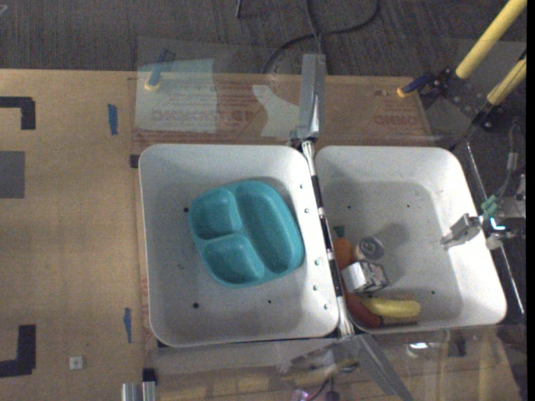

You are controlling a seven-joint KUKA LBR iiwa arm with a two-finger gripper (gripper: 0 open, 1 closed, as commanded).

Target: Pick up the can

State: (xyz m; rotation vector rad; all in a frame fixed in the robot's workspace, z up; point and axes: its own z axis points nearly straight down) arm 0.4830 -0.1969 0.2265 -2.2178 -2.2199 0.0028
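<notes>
Where toys crowd it, the can (369,247) stands.

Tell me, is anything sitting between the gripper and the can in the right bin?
Nothing visible does. The gripper is at the right bin's right edge, and the bare white floor runs from it to the can. The clutter lies on the can's far side: a silver object, a banana and an orange item.

Bench (67,224): you are seeing it lying tan across the frame.
Bins: left bin (159,249) and right bin (468,282) are sitting centre, side by side.
</notes>
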